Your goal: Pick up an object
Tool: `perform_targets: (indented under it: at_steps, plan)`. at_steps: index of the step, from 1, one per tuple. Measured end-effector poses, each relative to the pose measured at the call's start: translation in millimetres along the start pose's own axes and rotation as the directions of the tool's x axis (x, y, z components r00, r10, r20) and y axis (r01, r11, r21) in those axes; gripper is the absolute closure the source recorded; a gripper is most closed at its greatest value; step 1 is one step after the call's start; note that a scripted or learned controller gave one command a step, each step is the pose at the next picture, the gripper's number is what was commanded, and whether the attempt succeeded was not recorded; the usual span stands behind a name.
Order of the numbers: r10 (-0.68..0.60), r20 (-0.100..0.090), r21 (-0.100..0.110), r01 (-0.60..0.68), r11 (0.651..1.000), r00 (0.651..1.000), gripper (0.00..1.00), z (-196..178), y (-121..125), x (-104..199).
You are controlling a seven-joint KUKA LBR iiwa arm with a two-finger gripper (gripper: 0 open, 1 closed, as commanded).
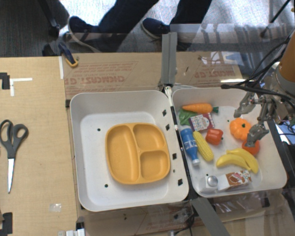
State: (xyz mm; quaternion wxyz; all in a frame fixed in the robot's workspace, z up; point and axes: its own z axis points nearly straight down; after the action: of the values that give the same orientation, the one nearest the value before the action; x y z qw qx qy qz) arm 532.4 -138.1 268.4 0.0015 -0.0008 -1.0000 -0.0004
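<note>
From my remote seat I see my arm (287, 70) as a bulky orange-brown curve at the frame's edge, black cables looping off it, ending in a gripper (255, 118) of bare grey metal — angular linkages, thin finger bars, a skeletal look — with dull highlights on the joints.

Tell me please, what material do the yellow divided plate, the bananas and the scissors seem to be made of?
Yellow divided plate: probably moulded plastic, with an even matte colour and soft rounded ridges between its compartments.
Bananas: likely plastic toy food, uniform yellow and smooth, with a slight sheen.
Scissors: bright blades that look like metal, with dark handles, probably plastic.
</note>
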Motion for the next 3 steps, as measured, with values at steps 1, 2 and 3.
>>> perform_targets:
  at_steps: [1, 2, 3]
  plan:
    - [0.11, 0.005, 0.0, -0.11, 0.994, 0.994, 0.0, 178, -50, -66]
    - [0.105, 0.003, 0.0, -0.105, 0.994, 0.994, 1.0, 172, -48, -67]
    - [0.354, 0.002, 0.001, -0.354, 0.935, 0.935, 1.0, -50, -47, -42]
